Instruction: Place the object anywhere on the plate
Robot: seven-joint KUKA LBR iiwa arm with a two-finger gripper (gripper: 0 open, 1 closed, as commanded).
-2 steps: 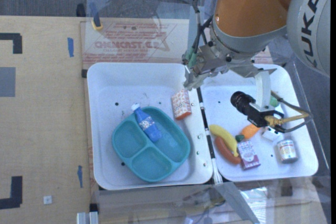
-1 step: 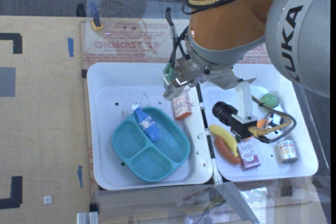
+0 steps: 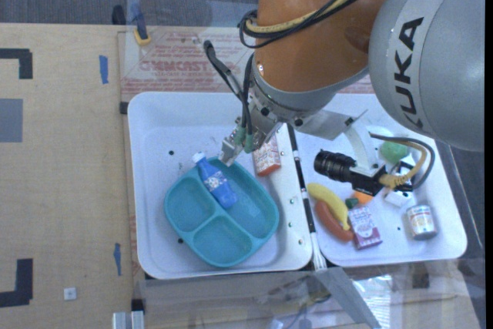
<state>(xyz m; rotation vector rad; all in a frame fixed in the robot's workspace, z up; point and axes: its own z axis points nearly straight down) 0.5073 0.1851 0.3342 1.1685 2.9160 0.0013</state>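
Observation:
A blue bottle [image 3: 218,182] with a white cap lies tilted on the teal divided plate [image 3: 223,235], across its upper compartment. The plate sits in the left bin [image 3: 154,166]. My gripper [image 3: 233,147] hangs just above and to the right of the bottle's cap end, close to the plate's upper rim. The bottle rests on the plate and is not in the gripper. The big orange and grey arm hides the back of both bins.
A small orange and white carton [image 3: 267,159] stands by the left bin's right wall, beside the gripper. The right bin [image 3: 447,243] holds a banana [image 3: 327,200], an orange vegetable [image 3: 332,223], a pink carton [image 3: 364,227], a small can [image 3: 420,220] and a green object [image 3: 394,151].

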